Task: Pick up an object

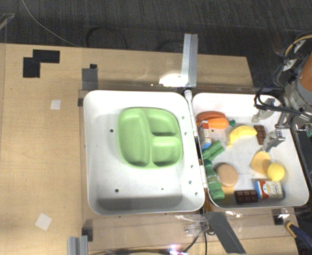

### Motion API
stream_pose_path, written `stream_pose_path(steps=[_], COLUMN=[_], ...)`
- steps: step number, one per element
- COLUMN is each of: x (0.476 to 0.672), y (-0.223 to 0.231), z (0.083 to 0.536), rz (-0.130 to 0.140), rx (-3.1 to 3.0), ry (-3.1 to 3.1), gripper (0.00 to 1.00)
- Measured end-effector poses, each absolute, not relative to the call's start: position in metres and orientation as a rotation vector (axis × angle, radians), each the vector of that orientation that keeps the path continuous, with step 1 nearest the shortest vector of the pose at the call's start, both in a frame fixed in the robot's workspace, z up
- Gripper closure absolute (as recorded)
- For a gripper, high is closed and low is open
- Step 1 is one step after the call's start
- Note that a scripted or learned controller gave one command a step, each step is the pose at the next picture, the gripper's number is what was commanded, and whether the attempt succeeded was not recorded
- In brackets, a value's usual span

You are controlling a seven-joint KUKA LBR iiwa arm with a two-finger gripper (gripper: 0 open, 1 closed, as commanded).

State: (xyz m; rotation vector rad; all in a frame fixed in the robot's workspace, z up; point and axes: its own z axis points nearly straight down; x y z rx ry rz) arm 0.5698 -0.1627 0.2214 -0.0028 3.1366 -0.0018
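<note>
Status: pick not yet made; no object lifted.
Right bin [299,193] at 3 o'clock holds all items; arm [310,78] above its upper-right; pincer [274,141] open, empty, above yellow wedge [260,162] and lemon [276,171].

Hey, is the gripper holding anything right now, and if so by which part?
Nothing is held. The gripper hangs open over the right bin, above the yellow wedge, with nothing between its fingers.
</note>
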Motion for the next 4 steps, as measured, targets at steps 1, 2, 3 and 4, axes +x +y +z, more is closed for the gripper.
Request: stream_pose_path(steps=[1, 2, 3, 4], x=[0.602, 0.577, 0.58, 0.584], y=[-0.149, -0.134, -0.094, -0.094], z=[0.097, 0.089, 0.09, 0.101], rz=[-0.002, -0.004, -0.002, -0.004], rx=[0.087, 0.13, 0.107, 0.096], ry=[3.129, 3.122, 3.124, 3.113], gripper=[0.0, 0.0, 0.0, 1.0])
